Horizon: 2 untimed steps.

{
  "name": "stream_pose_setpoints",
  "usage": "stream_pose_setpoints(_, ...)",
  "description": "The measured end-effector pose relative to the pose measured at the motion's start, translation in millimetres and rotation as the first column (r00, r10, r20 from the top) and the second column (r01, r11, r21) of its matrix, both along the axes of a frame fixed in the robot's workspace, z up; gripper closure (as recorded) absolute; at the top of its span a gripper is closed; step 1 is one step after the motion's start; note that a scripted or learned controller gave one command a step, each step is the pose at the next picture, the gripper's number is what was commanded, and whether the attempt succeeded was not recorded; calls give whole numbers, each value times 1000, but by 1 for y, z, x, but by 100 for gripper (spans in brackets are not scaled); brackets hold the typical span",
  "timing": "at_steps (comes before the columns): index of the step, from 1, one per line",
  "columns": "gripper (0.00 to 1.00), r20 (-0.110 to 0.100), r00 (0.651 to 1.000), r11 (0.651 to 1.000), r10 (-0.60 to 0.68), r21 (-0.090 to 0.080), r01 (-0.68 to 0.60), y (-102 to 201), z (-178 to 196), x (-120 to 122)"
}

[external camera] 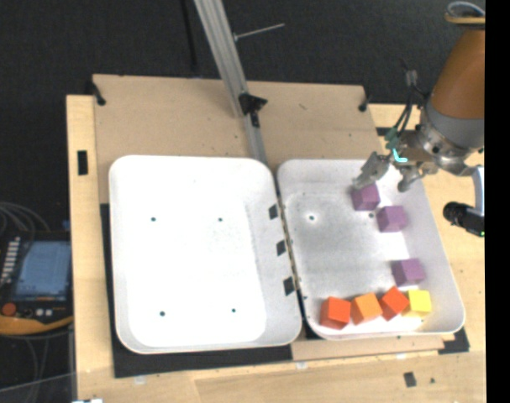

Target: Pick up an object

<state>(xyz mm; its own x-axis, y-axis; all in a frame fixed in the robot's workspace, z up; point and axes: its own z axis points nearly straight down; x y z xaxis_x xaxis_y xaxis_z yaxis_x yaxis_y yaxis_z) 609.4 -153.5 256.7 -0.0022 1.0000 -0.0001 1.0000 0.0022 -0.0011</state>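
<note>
**Seven blocks in the right bin, end effector spread above the far corner**

Seven small blocks lie in the right bin (322, 183), and we see the left bin (196, 170) beside it on the worktop (170, 116). Three of them are purple: the first purple block (365, 197) sits near the bin's far side, the second purple block (392, 218) just beside it toward the near right, and the third purple block (408, 271) further down along the right wall. Along the near wall we count a row of four, touching or nearly so: a red-orange block (336, 311), an orange block (366, 307), a red block (394, 301) and a yellow block (419, 300).

The end effector (391, 175) hangs over the far right part of the right bin, its two fingers spread apart with nothing between them. One finger (371, 171) ends just above the first purple block; we cannot tell whether it touches it. The grey arm (460, 74) with its orange band reaches in from the right.
</note>
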Motion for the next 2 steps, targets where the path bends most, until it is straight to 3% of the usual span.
stream_pose_setpoints(1, 0, 2, 1000, 1000, 0, -1, 0, 0, 1, 1)
stream_pose_setpoints(2, 0, -2, 1000, 1000, 1, -1, -1, 5, -43, 3)
